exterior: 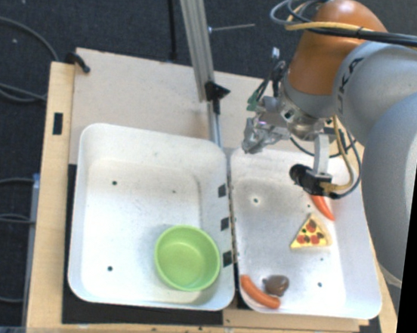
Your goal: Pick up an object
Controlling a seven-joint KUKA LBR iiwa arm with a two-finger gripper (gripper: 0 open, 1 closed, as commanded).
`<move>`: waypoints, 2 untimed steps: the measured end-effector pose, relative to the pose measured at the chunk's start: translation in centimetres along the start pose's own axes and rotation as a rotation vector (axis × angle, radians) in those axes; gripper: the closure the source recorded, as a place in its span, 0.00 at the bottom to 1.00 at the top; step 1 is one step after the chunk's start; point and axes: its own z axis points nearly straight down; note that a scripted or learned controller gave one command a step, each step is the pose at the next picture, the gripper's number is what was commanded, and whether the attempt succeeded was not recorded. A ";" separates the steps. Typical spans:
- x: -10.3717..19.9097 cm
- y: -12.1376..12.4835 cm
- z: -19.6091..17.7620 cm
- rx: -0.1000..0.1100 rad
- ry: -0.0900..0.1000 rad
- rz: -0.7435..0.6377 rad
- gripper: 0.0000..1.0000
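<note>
Upper right of frame: grey arm point(386, 94) with orange band, reaching in from the right. Below it, right bin point(344, 294); left bin point(114, 188) beside it, touching along center. Green bowl point(187, 257) upright at lower right of left bin. Right bin: pizza slice point(311, 235) right of middle, orange carrot point(323, 207) just above it, sausage point(260, 292) and brown lump point(277, 284) at lower left corner. Gripper point(256, 139) hovers over right bin's upper left corner, nothing visibly in it; finger gap too blurred, cannot tell.
</note>
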 end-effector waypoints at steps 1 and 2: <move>5.3 1.0 -1.0 0.000 0.000 -0.001 1.00; 10.8 0.7 0.1 0.003 -0.002 0.001 1.00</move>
